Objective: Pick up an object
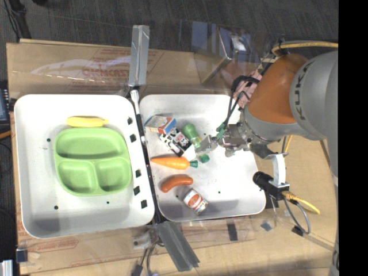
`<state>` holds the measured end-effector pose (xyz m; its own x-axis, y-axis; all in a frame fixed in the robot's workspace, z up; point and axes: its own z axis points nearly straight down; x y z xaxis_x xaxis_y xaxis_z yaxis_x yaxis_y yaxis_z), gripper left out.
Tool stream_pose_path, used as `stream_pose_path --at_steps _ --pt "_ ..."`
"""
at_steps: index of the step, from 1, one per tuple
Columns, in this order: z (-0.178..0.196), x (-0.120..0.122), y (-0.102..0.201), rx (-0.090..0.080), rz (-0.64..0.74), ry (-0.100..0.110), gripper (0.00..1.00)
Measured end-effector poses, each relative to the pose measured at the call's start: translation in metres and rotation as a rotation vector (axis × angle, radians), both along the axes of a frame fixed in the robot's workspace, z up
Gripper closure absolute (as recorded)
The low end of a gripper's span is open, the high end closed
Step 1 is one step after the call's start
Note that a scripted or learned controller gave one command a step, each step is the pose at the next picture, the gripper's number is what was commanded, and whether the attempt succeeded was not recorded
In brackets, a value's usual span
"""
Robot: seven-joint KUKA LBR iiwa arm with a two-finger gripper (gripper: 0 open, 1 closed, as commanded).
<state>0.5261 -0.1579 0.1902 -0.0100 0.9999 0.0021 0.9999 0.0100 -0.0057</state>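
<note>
Objects for the picking lay scattered in the right bin [241, 203], all of them to the left of the gripper [208, 144] in the camera view. A carrot [170, 163] lay lengthwise near the bin's middle, its green stub pointing right toward the gripper and lying just below and left of it. Under the carrot rested a brown sausage [176, 182], and below that, close to the bin's near wall, a small can [195, 200] lay on its side. Higher up, near the divider between the bins, sat a small carton [161, 123] with a dark printed box [178, 140] just beside it, and a green bottle [191, 133] stood next to those, nearest of all to the gripper. The arm [299, 96] reached in from the right, its orange band above the wrist, and the gripper hung low over the right bin at the edge of the cluster, its tip close beside the green bottle. Whether the pincer was parted or closed could not be told from this slant, and nothing could be seen between its tips. In the left bin [34, 211], well apart from the gripper, a green divided tray [92, 161] lay flat, and a banana [86, 121] rested just beyond its far edge.
</note>
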Motion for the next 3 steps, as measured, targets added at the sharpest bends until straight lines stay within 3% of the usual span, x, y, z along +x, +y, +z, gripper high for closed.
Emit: stream_pose_path --at_steps 1,2,3 --pt "0.008 0.001 0.001 0.001 0.007 0.003 1.00" --pt "0.017 0.002 0.001 0.001 0.015 0.006 1.00" --pt "0.069 0.023 -0.032 -0.002 0.629 -0.006 1.00"
